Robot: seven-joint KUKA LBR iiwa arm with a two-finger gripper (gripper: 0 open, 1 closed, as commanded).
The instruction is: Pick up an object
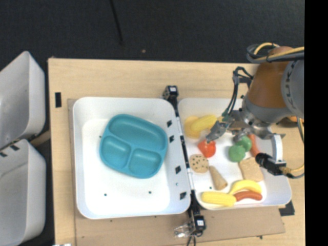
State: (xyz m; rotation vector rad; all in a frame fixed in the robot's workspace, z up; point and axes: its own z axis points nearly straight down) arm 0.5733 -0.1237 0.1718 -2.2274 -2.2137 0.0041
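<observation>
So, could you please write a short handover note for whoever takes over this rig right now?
Gripper: low in the right bin, above the red toy and beside the yellow toy; nothing visibly between its fingers.
Also in the right bin: green toy, cookie, cone, corn.
Left bin: blue divided plate.
Done: nothing lifted yet.
Left: grasp and raise one object.

A divided plate [134, 145] lies in the left bin [82, 188]; toy foods [225, 199] fill the right bin [279, 193].

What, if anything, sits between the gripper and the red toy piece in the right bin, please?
Nothing visible does. The gripper hovers just above the red toy piece, with the yellow piece to one side and the cookie below it in view.
</observation>
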